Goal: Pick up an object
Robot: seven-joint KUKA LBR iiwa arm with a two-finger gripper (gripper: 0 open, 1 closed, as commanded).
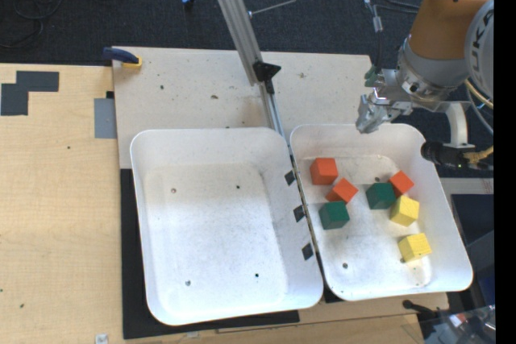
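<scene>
The right bin (448, 215) holds several small blocks. An orange block (324, 170) lies at its upper left, a second orange one (343, 191) just below it, and a third (401, 183) toward the right. Two dark green blocks (333, 214) (380, 195) lie in the middle. Two yellow blocks (405, 210) (414, 246) sit at the right. My gripper (370, 120) hangs above the bin's far rim, up and to the right of the orange blocks, with nothing visible between its fingers. The fingers look close together, but I cannot make out their state.
The left bin (161, 173) lies beside the right one, with black clips along their shared rim. A slanted aluminium bar (239, 20) rises behind the bins. A blue and yellow clamp (122, 56) sits at the bench's far left corner. Cables run across the dark floor.
</scene>
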